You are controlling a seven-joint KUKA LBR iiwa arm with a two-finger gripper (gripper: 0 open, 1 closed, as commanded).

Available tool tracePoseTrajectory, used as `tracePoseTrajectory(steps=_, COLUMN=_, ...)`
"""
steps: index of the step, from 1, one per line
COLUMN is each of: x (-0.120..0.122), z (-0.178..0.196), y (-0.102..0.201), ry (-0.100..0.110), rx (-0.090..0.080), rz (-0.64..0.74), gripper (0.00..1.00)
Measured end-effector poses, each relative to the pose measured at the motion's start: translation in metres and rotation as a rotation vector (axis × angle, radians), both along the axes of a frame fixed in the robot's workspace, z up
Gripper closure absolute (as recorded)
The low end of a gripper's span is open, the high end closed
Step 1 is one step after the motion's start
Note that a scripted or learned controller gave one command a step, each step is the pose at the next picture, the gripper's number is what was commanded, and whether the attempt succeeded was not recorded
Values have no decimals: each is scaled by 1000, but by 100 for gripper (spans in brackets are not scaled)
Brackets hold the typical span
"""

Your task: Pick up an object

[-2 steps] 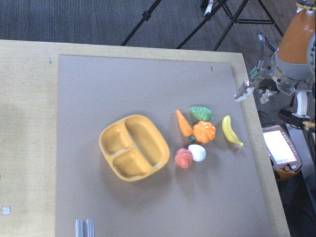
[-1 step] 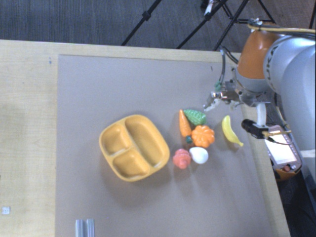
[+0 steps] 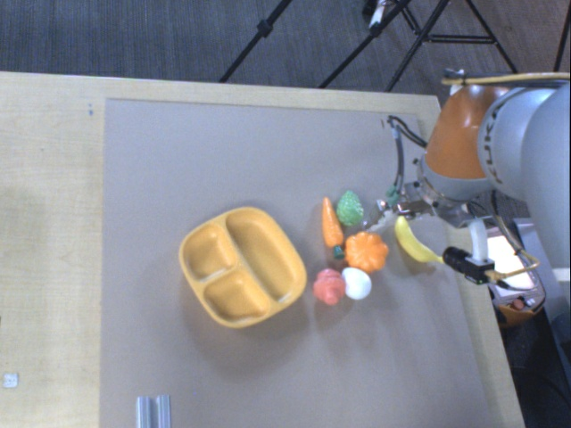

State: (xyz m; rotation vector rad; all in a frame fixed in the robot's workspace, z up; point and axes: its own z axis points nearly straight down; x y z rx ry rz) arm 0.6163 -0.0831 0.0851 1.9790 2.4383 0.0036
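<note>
Grey counter [image 3: 178, 150], no legible writing: banana [image 3: 412, 243] lies near right edge, just beside jaws [image 3: 393, 208]; jaw opening indeterminable.

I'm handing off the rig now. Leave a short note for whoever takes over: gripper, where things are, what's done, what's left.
Gripper: low at the toy cluster's right side, beside the banana; finger state unclear.
Toys: carrot, green piece, orange pumpkin, pink piece, white egg, all on the surface right of the yellow tray.
Done: nothing visibly lifted.
Left: grasp and lift one object.
</note>
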Motion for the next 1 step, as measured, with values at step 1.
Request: tracePoseTrajectory(steps=1, x=3, z=12, y=1, ry=-6, rx=1, rz=2, gripper=100)
